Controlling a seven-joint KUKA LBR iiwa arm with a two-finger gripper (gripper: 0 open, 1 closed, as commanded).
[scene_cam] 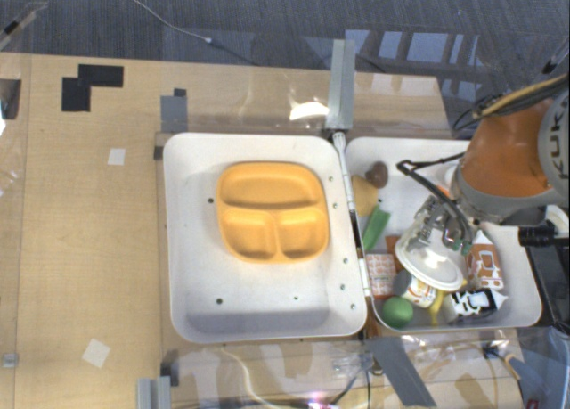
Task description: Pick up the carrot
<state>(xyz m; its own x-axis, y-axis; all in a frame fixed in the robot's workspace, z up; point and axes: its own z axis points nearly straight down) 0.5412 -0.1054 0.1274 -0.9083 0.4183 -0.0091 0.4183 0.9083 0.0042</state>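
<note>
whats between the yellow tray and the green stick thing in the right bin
In the camera view, the two bins' touching rims lie between the yellow divided tray and the green stick, plus bare white bin floor.

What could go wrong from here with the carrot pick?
The right bin is crowded: a green stick, a green ball, a brown lump and printed packets lie close together, so the gripper may close on the wrong item. The arm covers part of that bin, so I cannot pick out the carrot.
</note>
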